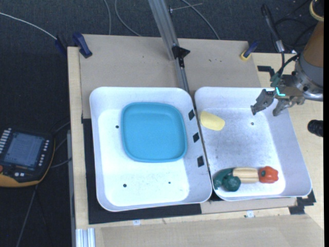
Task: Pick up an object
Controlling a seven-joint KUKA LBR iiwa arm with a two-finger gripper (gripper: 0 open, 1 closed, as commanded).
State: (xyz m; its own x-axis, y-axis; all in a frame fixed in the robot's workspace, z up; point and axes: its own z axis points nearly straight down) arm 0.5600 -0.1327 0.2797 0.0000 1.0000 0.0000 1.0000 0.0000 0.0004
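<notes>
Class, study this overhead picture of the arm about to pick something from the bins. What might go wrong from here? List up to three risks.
1. The gripper hovers by the right bin's far rim, so descending here may strike the wall.
2. The yellow piece lies near the divider, leaving little finger room.
3. The green, tan and red items crowd together against the near wall, so a grasp may catch several or slip.

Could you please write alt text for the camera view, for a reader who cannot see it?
The gripper hovers open over the right bin's upper right, holding nothing. That bin holds a yellow piece and a green, tan and red toy; the left bin holds a blue plate.
</notes>
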